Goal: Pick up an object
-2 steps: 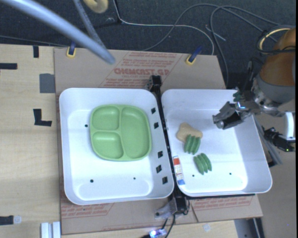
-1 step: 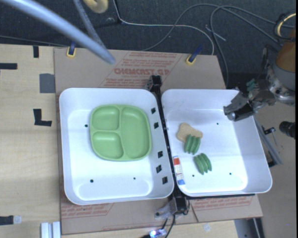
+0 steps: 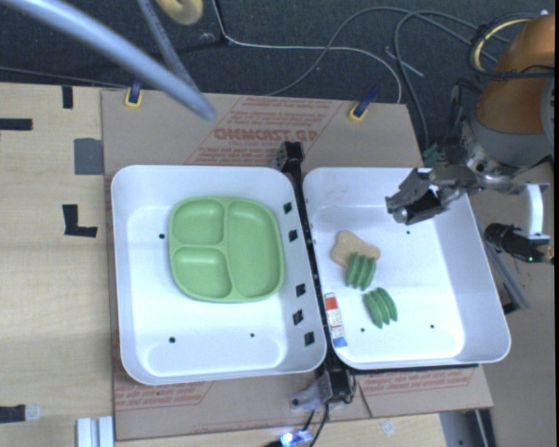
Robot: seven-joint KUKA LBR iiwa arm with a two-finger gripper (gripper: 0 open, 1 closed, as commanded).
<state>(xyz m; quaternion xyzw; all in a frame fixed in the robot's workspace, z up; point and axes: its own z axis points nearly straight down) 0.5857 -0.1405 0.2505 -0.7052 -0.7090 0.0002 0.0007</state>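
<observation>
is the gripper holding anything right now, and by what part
Nothing is held. The gripper hovers over the right bin, apart from the tan piece and the two green pieces lying on the bin floor.

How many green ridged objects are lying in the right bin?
2. One green ridged object lies mid-bin, touching the tan piece. The other lies apart, nearer the bin's front. None seem hidden.

The arm (image 3: 512, 110) is a thick rounded body, grey at the wrist housing with a glossy orange band (image 3: 526, 49) above it. A thin looped cable runs along its upper part. The gripper (image 3: 412, 203) is a dark, blocky, metallic assembly; its finer details are probably too blurred to read.
</observation>
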